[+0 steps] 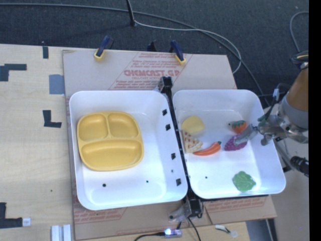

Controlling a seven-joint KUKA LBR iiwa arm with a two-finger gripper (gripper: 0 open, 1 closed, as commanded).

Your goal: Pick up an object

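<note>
Two white bins (80, 104); one yellow plate (109, 140).

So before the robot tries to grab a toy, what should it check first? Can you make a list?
1. Toys to pick from: ok. The right bin holds a purple toy, a red-orange pepper, a green toy and a yellow toy.
2. Hand near a toy: ok, it sits at the bin's right side by the purple toy.
3. Toy already between the fingers: cannot tell.
4. Purple toy has room: not ok, an orange toy lies close by.
5. Yellow plate out of the way: ok, it is in the left bin.
</note>
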